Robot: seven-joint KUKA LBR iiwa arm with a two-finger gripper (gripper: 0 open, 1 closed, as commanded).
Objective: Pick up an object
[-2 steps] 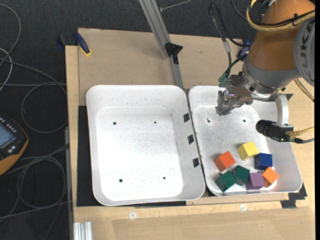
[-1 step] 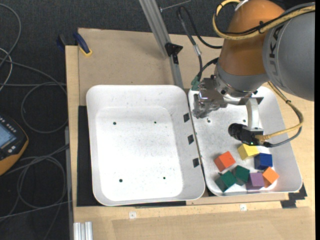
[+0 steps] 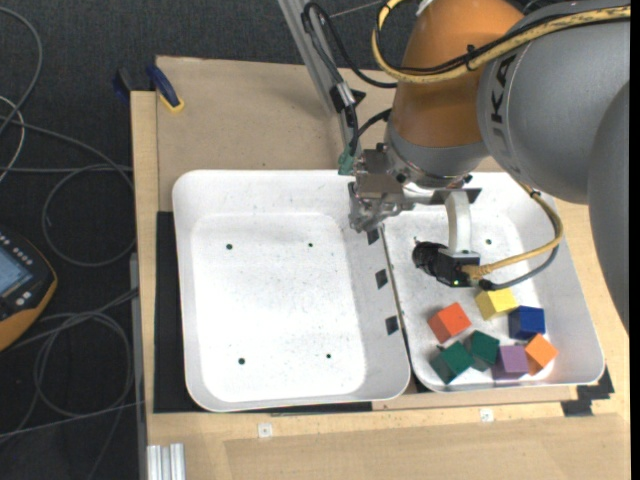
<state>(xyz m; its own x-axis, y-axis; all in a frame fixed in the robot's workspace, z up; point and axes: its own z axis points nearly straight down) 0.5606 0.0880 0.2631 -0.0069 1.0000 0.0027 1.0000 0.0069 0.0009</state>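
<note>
The fingers of the gripper (image 3: 369, 218) hang above the rims where the two bins meet; their spread cannot be told. The blocks (image 3: 484, 349) cluster in the right bin's (image 3: 570, 313) near corner, roughly cubic, with no long axis. Both bins rest on a tan surface (image 3: 240, 118); cables cross the dark floor (image 3: 60, 88).

A dark grey carpet (image 3: 80, 28) covers the floor to the left and far side, with thin cables (image 3: 60, 178) looping across it. At the left edge lies a yellow-cased device (image 3: 18, 288). The bench (image 3: 240, 108) has a pale brown board top with a light wood strip along its near edge. A blue and yellow clamp (image 3: 165, 86) grips its far left corner.
</note>
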